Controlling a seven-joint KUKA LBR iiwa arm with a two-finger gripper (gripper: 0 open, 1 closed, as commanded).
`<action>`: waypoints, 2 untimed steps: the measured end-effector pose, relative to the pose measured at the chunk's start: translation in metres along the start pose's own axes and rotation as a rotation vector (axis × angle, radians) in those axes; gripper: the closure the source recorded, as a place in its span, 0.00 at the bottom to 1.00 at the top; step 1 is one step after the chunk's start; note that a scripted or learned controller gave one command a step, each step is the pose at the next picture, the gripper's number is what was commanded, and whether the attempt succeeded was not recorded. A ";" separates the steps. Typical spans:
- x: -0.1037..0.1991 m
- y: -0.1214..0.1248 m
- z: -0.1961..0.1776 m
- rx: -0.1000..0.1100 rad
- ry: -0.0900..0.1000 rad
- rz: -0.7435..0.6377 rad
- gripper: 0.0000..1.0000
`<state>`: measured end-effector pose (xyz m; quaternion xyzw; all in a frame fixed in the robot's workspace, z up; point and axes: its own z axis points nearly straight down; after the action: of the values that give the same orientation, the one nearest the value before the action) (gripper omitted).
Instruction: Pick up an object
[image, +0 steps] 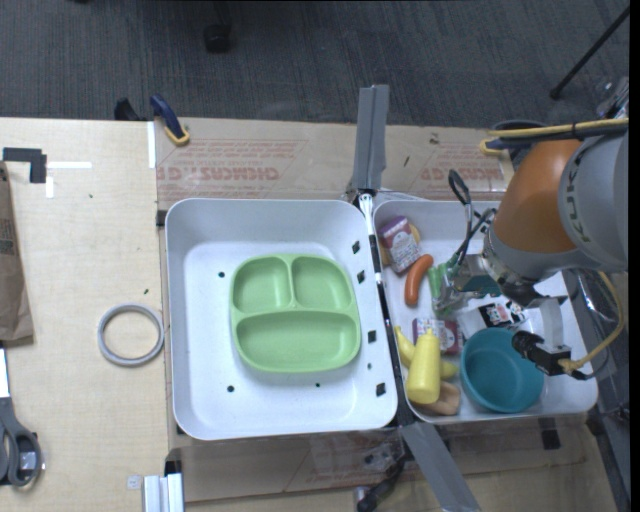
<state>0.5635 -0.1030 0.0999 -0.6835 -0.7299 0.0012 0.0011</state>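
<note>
The right bin (585, 400) holds a jumble of objects. A yellow squeeze bottle (424, 368) lies at its front left beside a banana (402, 345). An orange carrot-like piece (416, 280) and a purple packet (399, 240) sit further back. A teal bowl (500, 370) stands at the front right. My gripper (453, 290) is low in the middle of this bin, next to some green items (440, 287) and just right of the orange piece. The grey arm with its orange band (535, 210) hangs over the bin's back right and hides what lies under it.
The left bin (190, 300) holds a green divided plate (296, 312). A grey clamp bar (371, 140) rises between the bins at the back. On the bench to the left lie a tape ring (131, 333) and scissors (18, 450).
</note>
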 end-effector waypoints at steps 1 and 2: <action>0.057 0.032 -0.103 -0.002 -0.001 -0.115 1.00; 0.084 -0.012 -0.091 0.000 -0.001 -0.127 1.00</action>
<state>0.5463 -0.0199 0.1906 -0.6357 -0.7719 0.0014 0.0009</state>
